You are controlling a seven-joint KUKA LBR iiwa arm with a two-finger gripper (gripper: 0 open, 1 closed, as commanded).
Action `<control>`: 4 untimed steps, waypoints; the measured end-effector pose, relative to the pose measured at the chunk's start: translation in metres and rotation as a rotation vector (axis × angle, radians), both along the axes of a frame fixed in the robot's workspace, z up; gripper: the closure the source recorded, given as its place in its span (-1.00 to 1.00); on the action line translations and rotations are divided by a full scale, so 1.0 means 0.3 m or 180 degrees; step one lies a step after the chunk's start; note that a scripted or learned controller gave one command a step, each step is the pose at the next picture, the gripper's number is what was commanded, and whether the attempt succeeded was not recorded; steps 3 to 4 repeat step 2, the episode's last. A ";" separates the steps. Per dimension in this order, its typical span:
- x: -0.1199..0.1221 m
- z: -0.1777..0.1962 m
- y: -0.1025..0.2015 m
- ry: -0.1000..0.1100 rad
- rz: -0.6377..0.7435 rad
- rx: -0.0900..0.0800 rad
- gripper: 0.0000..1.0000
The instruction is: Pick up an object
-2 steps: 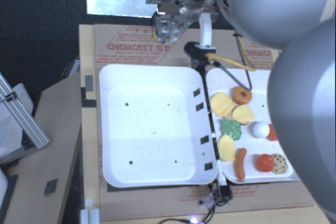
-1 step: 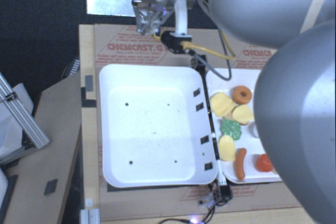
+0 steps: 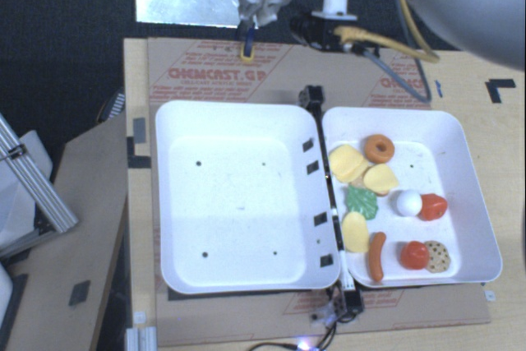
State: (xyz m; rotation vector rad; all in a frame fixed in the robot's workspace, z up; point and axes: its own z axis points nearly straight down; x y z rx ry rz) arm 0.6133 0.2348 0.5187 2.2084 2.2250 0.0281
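**Arm parked high, food toys waiting in the right bin**

The left bin [image 3: 238,193] fills the frame's centre-left with a bare white floor. The right bin [image 3: 460,144] holds every candidate, clustered in its middle, likely so one descent can reach several. The gripper [image 3: 256,12] hangs at the upper centre, beyond both bins; whether it is open or closed I cannot tell, and nothing shows between its tips. Smaller still: a doughnut [image 3: 379,148], a green piece [image 3: 362,201], a white ball [image 3: 408,203] touching a red piece [image 3: 433,207], and a sausage [image 3: 376,256].
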 end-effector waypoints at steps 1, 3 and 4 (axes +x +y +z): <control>0.188 0.056 -0.006 0.0040 -0.0022 -0.0024 1.00; 0.185 0.056 -0.177 0.0050 -0.0032 -0.0028 1.00; 0.185 0.056 -0.177 0.0050 -0.0032 -0.0028 1.00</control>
